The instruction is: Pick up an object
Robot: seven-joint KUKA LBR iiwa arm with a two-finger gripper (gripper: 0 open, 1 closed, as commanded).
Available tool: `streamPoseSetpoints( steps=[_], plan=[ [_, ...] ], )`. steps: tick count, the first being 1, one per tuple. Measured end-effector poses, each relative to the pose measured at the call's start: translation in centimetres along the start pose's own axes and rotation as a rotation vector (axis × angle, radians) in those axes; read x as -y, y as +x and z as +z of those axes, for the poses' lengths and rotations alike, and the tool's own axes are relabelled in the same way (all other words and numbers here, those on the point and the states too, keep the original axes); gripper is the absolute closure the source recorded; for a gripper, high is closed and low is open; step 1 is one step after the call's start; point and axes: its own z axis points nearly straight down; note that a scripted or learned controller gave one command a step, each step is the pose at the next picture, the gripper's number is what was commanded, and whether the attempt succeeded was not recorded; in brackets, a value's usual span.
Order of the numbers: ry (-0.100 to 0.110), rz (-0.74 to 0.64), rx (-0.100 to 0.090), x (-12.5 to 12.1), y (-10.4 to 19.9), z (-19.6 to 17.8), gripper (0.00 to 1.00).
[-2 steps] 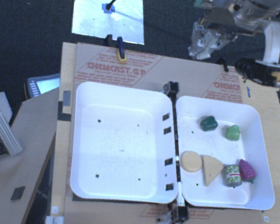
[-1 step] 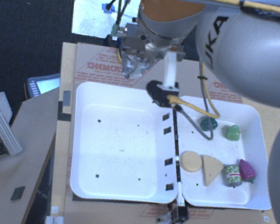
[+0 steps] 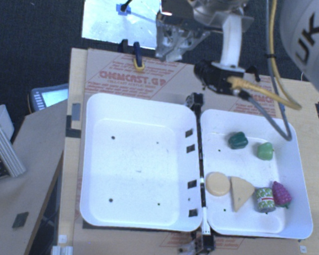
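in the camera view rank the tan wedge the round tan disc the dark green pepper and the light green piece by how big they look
Largest to smallest:
1. tan wedge
2. round tan disc
3. dark green pepper and light green piece, which look too alike to rank.

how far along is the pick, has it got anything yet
Nothing looks done yet. The tool hangs above the bench behind the bins, with no object seen in it. The dark green piece, light green piece, round disc and wedge all lie in the right bin. The whole pick is left.

Six items [image 3: 237,192] (clustered) in right bin [image 3: 301,184].
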Motion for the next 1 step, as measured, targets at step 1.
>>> streamPoseSetpoints(
  steps=[1],
  plan=[
    [0.029, 0.008, 0.014, 1.52, -1.34, 20.48, 1.00]
  ],
)
